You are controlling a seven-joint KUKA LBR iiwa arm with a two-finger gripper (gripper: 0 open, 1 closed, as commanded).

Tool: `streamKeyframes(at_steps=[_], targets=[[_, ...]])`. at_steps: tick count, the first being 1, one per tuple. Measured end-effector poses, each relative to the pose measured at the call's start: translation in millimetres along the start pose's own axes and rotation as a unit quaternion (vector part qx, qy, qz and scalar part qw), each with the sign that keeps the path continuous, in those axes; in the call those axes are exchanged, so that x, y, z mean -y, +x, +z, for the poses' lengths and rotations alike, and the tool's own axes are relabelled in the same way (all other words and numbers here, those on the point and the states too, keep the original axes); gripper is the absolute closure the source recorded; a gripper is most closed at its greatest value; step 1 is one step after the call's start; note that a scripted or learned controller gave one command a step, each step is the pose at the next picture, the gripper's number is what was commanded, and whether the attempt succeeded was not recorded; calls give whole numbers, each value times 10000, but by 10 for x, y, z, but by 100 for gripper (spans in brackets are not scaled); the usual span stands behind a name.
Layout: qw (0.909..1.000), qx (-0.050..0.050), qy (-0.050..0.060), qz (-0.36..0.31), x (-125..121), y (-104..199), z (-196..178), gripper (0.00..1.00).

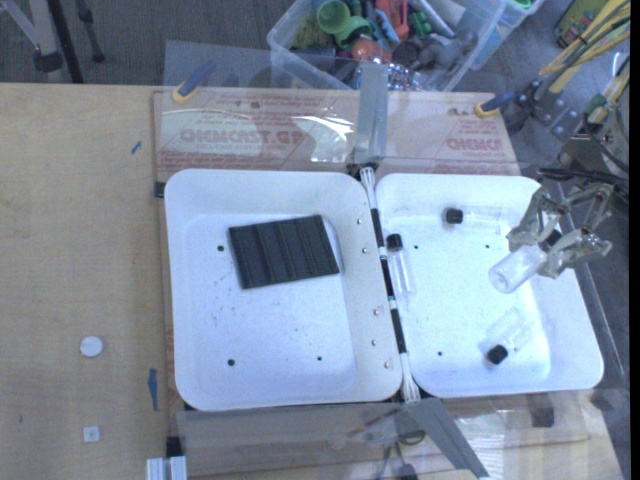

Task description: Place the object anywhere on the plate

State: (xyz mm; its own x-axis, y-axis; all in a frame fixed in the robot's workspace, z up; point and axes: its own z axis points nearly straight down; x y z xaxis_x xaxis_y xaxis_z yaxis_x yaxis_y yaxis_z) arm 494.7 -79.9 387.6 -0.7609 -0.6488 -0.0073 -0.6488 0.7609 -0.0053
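Now clear vial [512, 271] at gripper [540, 258] tip, above right bin [440, 368].

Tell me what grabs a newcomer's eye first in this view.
The dark ribbed plate stands out in the left white bin. In the right bin, the gripper holds a clear tube over the right side. Other clear tubes with black caps lie scattered there, one near the front.

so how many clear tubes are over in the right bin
4, all in the right bin: back tube, left-wall tube, front-right tube, and a tilted tube at the gripper. Being clear, others may go unseen.
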Motion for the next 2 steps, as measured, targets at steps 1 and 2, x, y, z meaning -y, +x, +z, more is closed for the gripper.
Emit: streamKeyframes(at_steps=[1,2], targets=[[9966,-24,-25,-827,456,456,631,100],[9896,-3,-3,-1441,298,384,411,100]])
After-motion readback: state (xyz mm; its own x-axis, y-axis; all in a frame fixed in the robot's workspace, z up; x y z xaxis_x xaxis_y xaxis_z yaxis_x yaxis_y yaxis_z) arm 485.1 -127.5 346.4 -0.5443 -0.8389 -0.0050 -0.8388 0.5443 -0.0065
